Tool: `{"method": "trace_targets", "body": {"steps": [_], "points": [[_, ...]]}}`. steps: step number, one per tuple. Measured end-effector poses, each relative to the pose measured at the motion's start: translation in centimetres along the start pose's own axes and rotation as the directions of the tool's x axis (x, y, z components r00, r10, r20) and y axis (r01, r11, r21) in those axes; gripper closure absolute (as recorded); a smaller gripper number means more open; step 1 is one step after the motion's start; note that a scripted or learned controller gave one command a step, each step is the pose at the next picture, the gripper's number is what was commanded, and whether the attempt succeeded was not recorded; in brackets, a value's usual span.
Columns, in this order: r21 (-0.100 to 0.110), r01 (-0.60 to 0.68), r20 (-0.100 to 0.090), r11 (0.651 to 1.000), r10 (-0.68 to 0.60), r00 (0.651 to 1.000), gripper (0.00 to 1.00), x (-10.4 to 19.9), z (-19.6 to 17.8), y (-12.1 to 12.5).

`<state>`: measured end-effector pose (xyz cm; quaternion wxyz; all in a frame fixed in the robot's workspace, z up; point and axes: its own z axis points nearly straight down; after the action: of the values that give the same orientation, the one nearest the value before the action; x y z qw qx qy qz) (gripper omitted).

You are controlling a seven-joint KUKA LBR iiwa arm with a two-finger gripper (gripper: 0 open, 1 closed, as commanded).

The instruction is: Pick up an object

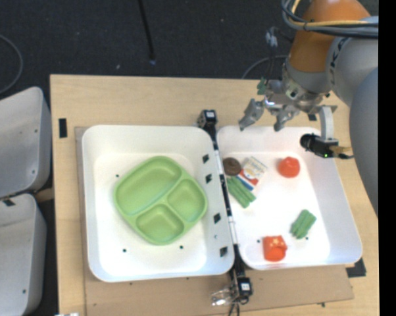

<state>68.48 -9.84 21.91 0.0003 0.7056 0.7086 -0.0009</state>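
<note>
White right bin with open middle floor, end effector (fingers spread, nothing held) above its far rim

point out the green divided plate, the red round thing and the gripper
green divided plate [160, 199], camera view, ridge between its compartments
red round thing [289, 167], camera view, its top
gripper [266, 118], camera view, midway between the two open jaws
</note>
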Motion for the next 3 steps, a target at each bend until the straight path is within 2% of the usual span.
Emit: {"method": "trace_targets", "body": {"steps": [2, 3], "points": [[0.003, -0.005, 0.001, 1.000, 0.005, 1.000, 0.00, -0.7, 11.4, 0.1], [-0.003, -0.006, 0.002, 1.000, 0.006, 1.000, 1.00, -0.9, 10.0, 0.3]]}}
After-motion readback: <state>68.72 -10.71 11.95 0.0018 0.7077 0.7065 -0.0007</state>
